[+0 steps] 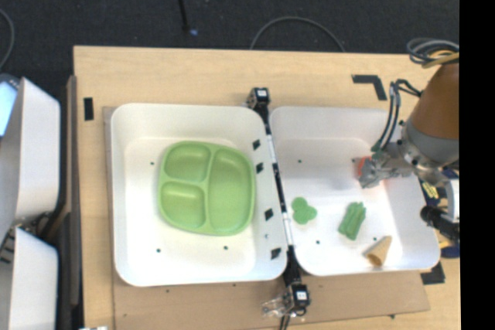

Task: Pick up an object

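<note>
Broadly, the pale wooden counter (pixel 193 73) carries two shallow white bins side by side: the left white bin (pixel 128 166) holds a light green plastic plate with three compartments (pixel 207 188), and the right white bin (pixel 325 127) holds the small things and the arm. The grey arm with its orange band (pixel 437 112) reaches in from the right, and its pincer (pixel 371 170) hangs over the upper right part of the right bin, near the back wall; it carries nothing that I can see, and whether it is wide or narrow I cannot tell, the tip being blurred and seen from above. By my reading the step in hand is the approach, with no object yet taken. The nearest candidate is the green ridged oblong block (pixel 353 219), lying on the bin floor below and slightly left of the pincer, apart from it. Its long axis runs from upper right to lower left, only slightly off upright in the view. The next move would call for coming down over it and closing across its narrow width. Lower right lies a tan cone-shaped piece (pixel 379 250), its point seemingly toward the lower left, and left of the block a small green clover-shaped piece (pixel 302 211) near the divider
</note>
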